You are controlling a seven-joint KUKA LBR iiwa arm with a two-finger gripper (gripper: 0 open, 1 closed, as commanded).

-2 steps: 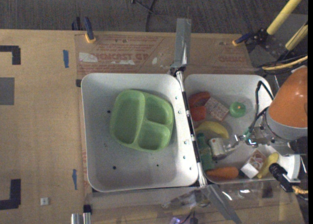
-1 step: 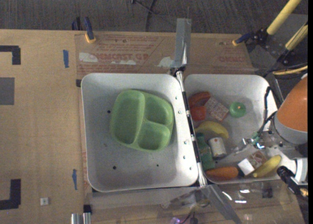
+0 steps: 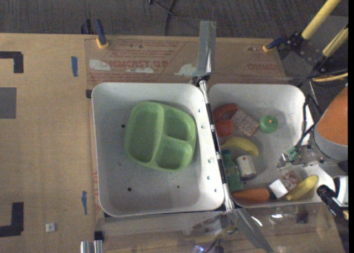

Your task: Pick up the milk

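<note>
Your gripper (image 3: 292, 157) hangs over the right white bin (image 3: 287, 94); I cannot tell its opening. The small white-and-brown milk carton (image 3: 286, 183) lies just nearer, wedged beside a yellow banana (image 3: 303, 187), so come in carefully.

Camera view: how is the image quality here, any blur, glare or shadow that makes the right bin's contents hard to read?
Camera view: soft overall, small items in the right bin lack crisp edges; lighting even, with mild shadow under the green tray in the left bin; no strong glare; the arm at the right edge is blurred, and the gripper's state cannot be read.
</note>
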